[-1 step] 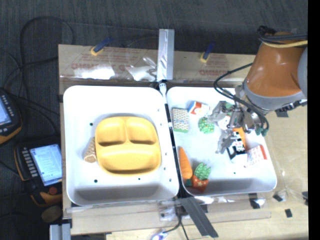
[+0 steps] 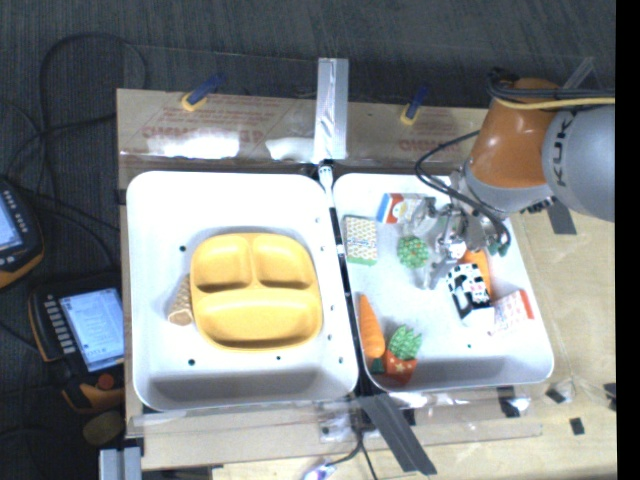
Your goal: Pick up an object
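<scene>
I see the gripper [image 2: 437, 251] low in the right bin [image 2: 520, 368], beside a knobbly green ball [image 2: 411, 250] and a black-and-white block [image 2: 467, 286]; whether it grips anything I cannot tell; around it crowd flat printed cards [image 2: 361, 239], a smooth orange carrot [image 2: 370, 328] and a strawberry-like toy [image 2: 402, 351]; the left bin [image 2: 150, 268] holds a glossy yellow divided tray [image 2: 256, 288].

"KU" (cut off) on arm [image 2: 585, 158]
</scene>
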Robot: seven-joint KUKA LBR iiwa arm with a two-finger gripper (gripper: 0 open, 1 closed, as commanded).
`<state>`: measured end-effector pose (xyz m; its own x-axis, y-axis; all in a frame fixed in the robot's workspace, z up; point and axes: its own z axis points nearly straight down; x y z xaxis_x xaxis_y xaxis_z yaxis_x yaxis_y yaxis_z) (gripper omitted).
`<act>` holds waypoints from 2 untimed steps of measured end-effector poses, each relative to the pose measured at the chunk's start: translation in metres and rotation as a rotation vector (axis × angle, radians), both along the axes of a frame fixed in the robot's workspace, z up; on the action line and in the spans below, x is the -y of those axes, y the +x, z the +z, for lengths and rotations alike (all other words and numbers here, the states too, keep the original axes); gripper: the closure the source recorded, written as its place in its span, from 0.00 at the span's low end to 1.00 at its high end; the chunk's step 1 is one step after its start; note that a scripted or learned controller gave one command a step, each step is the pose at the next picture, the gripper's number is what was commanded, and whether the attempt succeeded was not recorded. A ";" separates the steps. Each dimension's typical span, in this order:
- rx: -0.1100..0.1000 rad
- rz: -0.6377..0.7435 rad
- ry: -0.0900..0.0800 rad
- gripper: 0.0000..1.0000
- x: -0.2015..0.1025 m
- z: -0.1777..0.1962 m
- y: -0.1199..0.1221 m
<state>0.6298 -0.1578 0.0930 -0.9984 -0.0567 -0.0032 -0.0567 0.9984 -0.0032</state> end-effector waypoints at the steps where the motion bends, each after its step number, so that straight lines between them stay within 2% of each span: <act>1: 0.011 -0.246 0.003 0.00 0.002 -0.003 -0.041; 2: 0.011 -0.137 -0.001 0.00 0.040 -0.002 -0.113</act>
<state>0.5167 -0.1974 0.0909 -0.9967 0.0802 -0.0138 0.0803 0.9968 -0.0037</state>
